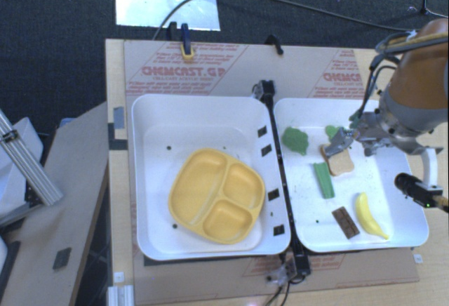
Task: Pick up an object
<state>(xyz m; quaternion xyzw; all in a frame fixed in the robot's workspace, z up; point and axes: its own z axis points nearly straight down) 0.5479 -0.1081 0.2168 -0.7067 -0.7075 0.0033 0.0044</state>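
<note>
**Gripper above the toast**

The gripper (342, 141) hangs over the toast (342, 163) in the right bin (403, 241); I cannot tell its state. Beside the toast lie broccoli (295, 140), a green stick (324, 180), a banana (370, 215) and chocolate (345, 222).

Grey arm (410, 111) with orange band, dark cables looped alongside, perhaps bare-metal jaws
</note>
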